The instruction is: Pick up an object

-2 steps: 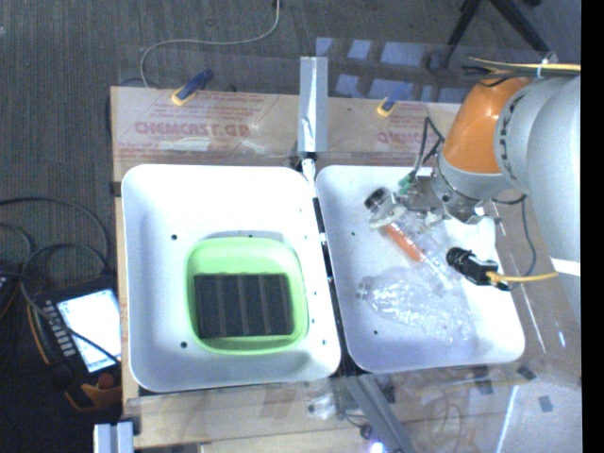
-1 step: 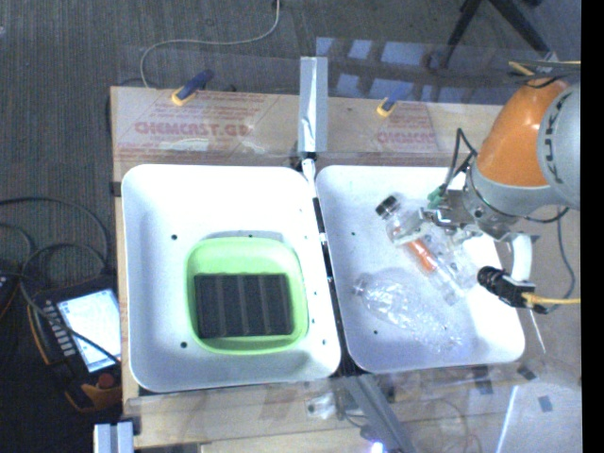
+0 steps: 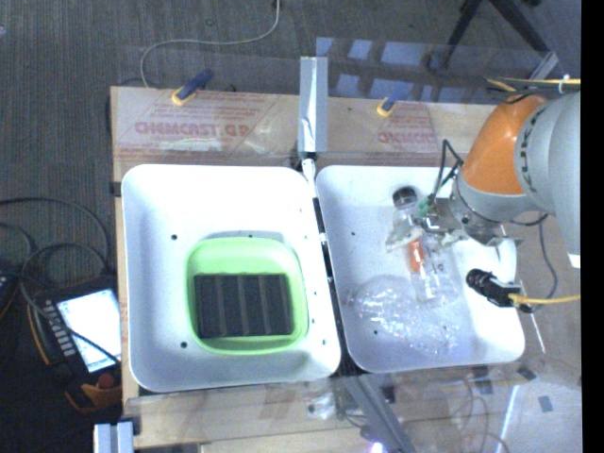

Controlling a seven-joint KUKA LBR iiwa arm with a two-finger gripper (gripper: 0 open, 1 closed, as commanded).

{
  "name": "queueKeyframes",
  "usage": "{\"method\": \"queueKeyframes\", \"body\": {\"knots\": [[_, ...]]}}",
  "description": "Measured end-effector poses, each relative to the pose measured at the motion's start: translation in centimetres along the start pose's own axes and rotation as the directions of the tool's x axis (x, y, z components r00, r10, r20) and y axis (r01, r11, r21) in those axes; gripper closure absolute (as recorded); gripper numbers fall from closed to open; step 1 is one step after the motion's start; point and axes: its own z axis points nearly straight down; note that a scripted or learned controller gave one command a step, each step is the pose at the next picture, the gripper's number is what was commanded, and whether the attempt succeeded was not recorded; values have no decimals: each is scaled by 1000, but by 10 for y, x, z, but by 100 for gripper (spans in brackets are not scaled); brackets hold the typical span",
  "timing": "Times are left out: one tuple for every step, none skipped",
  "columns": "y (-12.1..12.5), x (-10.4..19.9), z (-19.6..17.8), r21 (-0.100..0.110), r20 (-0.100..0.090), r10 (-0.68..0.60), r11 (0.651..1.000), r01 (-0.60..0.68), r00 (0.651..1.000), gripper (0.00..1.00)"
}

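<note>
A clear plastic bottle (image 3: 422, 253) with a dark cap and an orange label lies in the right bin (image 3: 363, 243), slanting from the upper middle toward the lower right. A crumpled clear plastic piece (image 3: 396, 314) lies below it near the bin's front. My gripper (image 3: 431, 217) hangs over the bottle's upper part, under the grey wrist with the orange band (image 3: 500, 154). The view is too small and cluttered there to tell whether it touches the bottle. A light green tray (image 3: 247, 295) with a dark ribbed inside sits in the left bin (image 3: 160, 215).
A black connector (image 3: 486, 284) with a yellow cable sticks out over the right bin's right side. The divider between the bins (image 3: 321, 243) runs down the middle. A phone (image 3: 80, 324) and cables lie on the floor to the left.
</note>
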Motion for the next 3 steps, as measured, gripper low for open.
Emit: {"method": "queueKeyframes", "body": {"knots": [[-8,0,5,-16,7,-84,996,85,996,0],[18,0,7,11,1,-101,995,101,995,0],[18,1,-1,12,0,-102,995,102,995,100]]}}
